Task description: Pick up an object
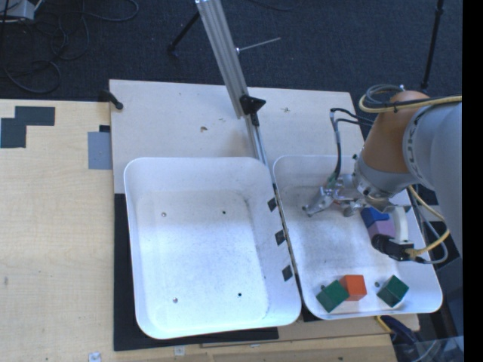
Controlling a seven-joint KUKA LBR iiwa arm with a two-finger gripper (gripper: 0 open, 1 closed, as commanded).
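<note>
Two shallow white bins sit side by side on the surface [189, 119]: the left bin [151, 179] and the right bin [302, 172]. The arm [407, 145], grey with an orange band, reaches over the right bin from the right.

Three blocks lie along the near edge of the right bin. A green block [331, 296] sits on the left, turned at a slant so its long axis runs from lower left to upper right. An orange block [354, 286] touches it on the right and looks roughly square, with no clear long axis. A second green block [392, 290] lies apart to the right, turned corner-on like a diamond. That makes two green and one orange.

The tool [326, 200] hangs over the middle of the right bin, well apart from the three blocks, its metal parts pointing left. Whether it is apart or together cannot be made out, as the parts are small and blurred. A blue and purple shape [376, 219] shows just beside the wrist, partly hidden by the arm; what it is cannot be told.
</note>
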